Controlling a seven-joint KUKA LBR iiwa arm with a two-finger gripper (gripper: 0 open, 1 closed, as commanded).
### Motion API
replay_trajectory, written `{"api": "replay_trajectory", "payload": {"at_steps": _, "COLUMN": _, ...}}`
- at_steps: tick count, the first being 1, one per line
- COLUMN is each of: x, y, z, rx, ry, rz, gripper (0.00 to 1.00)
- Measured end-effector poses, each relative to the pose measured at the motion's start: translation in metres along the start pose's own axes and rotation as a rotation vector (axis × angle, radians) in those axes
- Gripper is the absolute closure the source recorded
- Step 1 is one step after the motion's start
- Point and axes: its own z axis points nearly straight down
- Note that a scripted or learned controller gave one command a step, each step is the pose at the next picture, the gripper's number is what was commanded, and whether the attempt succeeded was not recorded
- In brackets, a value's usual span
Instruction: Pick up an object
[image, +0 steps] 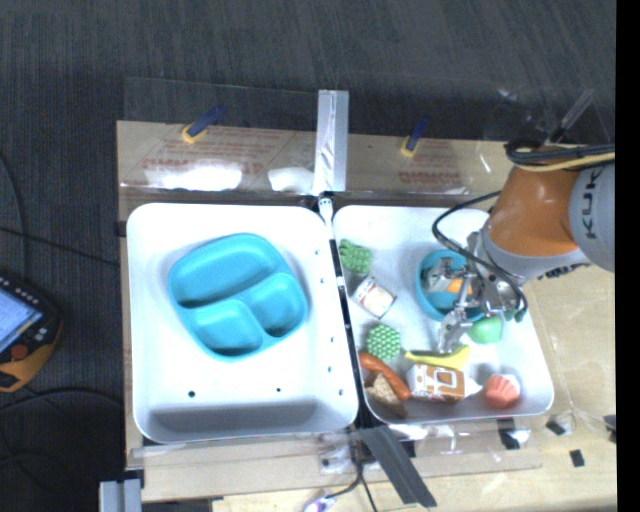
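The tabletop (150, 150) carries two shallow white bins side by side. The left bin (150, 330) holds one big blue tray (238, 293) with three compartments, lying a little tilted. The right bin (535, 375) holds many small things. On its far side there is a blue bowl (436, 283), and to the left a green leafy piece (354, 255) and a small white and orange can (375, 297). On the near side lie a green dotted ball (384, 340), a sausage-like brown piece (385, 378), a yellow banana (438, 355), an orange and white carton (438, 382) and a pink and orange piece (503, 389).

The grey and orange arm (540, 215) reaches in from the right. Its gripper (480, 312) is low over the right bin, just beside the blue bowl, touching or very near a small green object (488, 329). How wide the jaws are, I cannot tell.

The floor (60, 120) around is dark carpet, with a handheld screen device (20, 330) at the left.
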Motion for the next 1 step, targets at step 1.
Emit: {"api": "replay_trajectory", "payload": {"at_steps": 1, "x": -0.0647, "y": -0.0440, "z": 0.0063, "rx": -0.024, "ry": 0.050, "rz": 0.066, "gripper": 0.00}}
